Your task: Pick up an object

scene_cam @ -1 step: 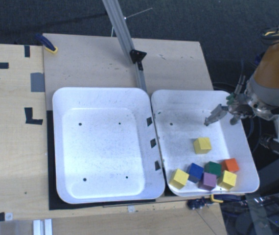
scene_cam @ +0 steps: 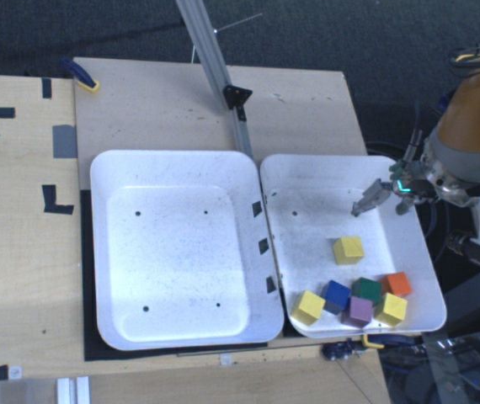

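I am hovering my pincer (scene_cam: 373,199), fingers spread and pinching nothing, at the frame's right over the right bin (scene_cam: 307,175), aiming squarely down at the lone yellow block (scene_cam: 349,249) just below.

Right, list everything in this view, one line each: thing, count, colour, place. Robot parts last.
Yellow blocks: 3, yellow; one alone mid right bin, one at its near left corner, one at its near right.
Blue block: 1, blue; near edge of the right bin, beside the corner yellow one.
Green block: 1, green; in the near cluster.
Purple block: 1, purple; in front of the green.
Orange block: 1, orange; right end of the cluster.
Bins: 2, white; left bin, right bin, side by side.
Metal pole: 1, grey; slanting over the bench behind the bins.
Gripper: 1, dark grey; over the right bin's far right part.
Arm: 1, grey and orange; right edge.
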You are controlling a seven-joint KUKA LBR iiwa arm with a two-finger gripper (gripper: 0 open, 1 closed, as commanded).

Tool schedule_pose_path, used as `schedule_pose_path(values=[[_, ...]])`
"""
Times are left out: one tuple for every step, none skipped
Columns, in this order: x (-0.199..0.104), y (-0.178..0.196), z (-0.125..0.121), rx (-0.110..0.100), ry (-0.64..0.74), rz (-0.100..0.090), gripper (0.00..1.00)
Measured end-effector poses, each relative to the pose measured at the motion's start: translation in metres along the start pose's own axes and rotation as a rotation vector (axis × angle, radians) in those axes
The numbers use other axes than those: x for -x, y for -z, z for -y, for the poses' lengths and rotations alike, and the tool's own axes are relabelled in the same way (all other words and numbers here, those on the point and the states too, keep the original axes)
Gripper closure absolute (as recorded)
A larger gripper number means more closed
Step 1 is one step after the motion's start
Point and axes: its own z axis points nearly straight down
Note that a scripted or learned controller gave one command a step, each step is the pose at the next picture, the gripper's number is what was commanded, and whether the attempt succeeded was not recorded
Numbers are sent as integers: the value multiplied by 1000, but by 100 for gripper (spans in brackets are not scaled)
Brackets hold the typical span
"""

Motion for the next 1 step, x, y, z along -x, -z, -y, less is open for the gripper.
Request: schedule_pose_path(values=[[6, -51, -6, -5, -1, 1, 0]])
